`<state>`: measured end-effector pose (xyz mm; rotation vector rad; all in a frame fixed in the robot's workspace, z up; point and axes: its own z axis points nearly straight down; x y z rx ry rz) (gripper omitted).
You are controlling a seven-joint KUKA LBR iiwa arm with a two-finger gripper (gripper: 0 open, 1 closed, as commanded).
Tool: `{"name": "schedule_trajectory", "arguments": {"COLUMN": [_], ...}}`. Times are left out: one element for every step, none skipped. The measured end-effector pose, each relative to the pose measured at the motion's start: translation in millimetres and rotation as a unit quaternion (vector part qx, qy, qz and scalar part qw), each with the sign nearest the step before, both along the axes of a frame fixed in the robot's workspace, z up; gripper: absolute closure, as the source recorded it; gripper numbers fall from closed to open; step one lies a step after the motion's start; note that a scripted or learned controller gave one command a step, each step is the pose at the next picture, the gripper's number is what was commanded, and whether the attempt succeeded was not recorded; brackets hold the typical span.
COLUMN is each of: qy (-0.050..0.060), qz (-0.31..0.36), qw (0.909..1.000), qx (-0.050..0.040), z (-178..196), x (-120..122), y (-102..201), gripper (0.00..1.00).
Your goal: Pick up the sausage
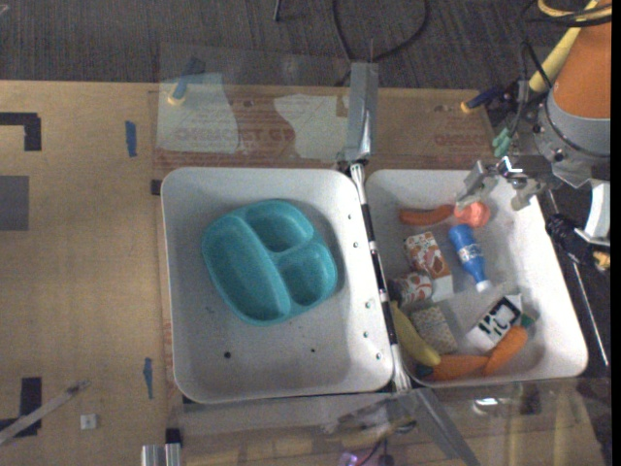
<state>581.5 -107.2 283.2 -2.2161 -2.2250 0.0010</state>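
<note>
The grey arm with the orange band (585, 61) comes in from the right and is cut off at the frame edge, so most of it can't be seen. The claw (497, 184) hangs over the top right corner of the right white plastic bin (566, 289). Its two fingers look spread apart, with nothing visibly between them, though the metal parts there are small and a bit blurry.

The long orange-red sausage (428, 216) lies flat near the top of the right bin, just left of the claw and next to a small pink-red lump (474, 214) that's hard to identify.

Lower in that bin are a blue bottle (470, 255), a couple of patterned little boxes (425, 253), a yellow banana (411, 337) along the left wall and orange carrots (485, 359) at the bottom, partly overlapping.

The left white bin (184, 338) holds a teal divided plate (271, 259). Both bins sit on the wooden bench (78, 260).
</note>
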Motion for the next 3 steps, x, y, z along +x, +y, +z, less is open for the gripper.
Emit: {"name": "schedule_trajectory", "arguments": {"qy": [-0.001,-0.001,0.0], "qz": [-0.1,-0.158,-0.098], "qw": [0.9949,0.9874,0.9952], "qx": [-0.0007,-0.0008,-0.0004], "z": [31.1,100.1,-33.2], "x": [-33.8,-54.2,-32.0], "y": [-4.6,17.6,53.5], "gripper": [0.0,0.0,0.0]}}
